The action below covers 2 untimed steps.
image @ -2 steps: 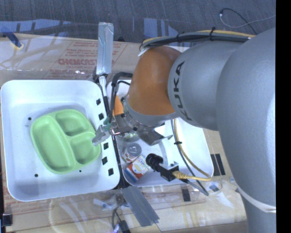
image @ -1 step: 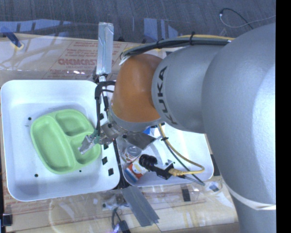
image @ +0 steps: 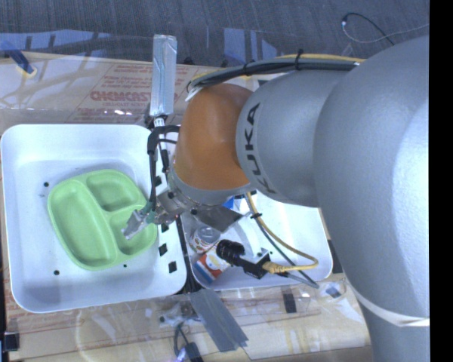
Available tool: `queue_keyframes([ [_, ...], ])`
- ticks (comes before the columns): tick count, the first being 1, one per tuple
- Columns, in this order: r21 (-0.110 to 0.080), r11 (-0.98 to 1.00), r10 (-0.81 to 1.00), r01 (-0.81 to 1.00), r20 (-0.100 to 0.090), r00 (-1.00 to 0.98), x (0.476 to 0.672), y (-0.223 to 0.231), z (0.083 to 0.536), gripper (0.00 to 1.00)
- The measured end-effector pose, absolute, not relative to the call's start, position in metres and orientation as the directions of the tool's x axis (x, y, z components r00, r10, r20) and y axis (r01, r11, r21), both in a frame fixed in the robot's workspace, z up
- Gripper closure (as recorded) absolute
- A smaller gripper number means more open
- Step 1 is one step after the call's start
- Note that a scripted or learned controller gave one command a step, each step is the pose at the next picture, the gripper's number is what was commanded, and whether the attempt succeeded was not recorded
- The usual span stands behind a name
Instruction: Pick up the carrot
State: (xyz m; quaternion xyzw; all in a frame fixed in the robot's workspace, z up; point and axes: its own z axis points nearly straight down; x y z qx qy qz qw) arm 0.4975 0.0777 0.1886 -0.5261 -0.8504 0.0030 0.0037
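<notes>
Hanging the gripper (image: pixel 140 223) low over the right-hand edge of the green divided plate (image: pixel 79 217), inside the left bin (image: pixel 23 172); not being able to tell from this slant whether released or clenched, and seeing nothing plainly gripped there. Not being able to tell where the carrot is lying: nothing carrot-shaped lying on the bare compartments of the plate, and the ground directly beneath the wrist being masked by the orange band (image: pixel 208 138) and the grey arm (image: pixel 325 127). Noting, outward from the wrist, a small can (image: pixel 206 238) and a red-and-white item (image: pixel 202 264) just beside it in the near-left corner of the right bin (image: pixel 317 259), both partly covered; not venturing to call either one the carrot. Noting also a yellow cable (image: pixel 287 264) trailing across that bin. Judging the step in hand as locating and approaching, with no grasp yet confirmed. Recommending, for doing it well: confirming the target before descending; aligning across the narrow width of the carrot rather than along its length; coming down vertically and clear of the plate's raised rim and dividers; avoiding nudging the plate, which looks light and liable to slide; closing only once seated low around the body; lifting slowly and checking for retention.
</notes>
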Motion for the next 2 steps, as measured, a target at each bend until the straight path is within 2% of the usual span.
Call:
queue_keyframes([
  [1, -0.004, 0.446, 0.895, 0.895, 0.000, -0.446, 0.553, 0.005, 0.208, 0.00],
  [2, -0.005, 0.386, 0.922, 0.922, 0.000, -0.386, 0.568, 0.012, 0.230, 0.00],
])
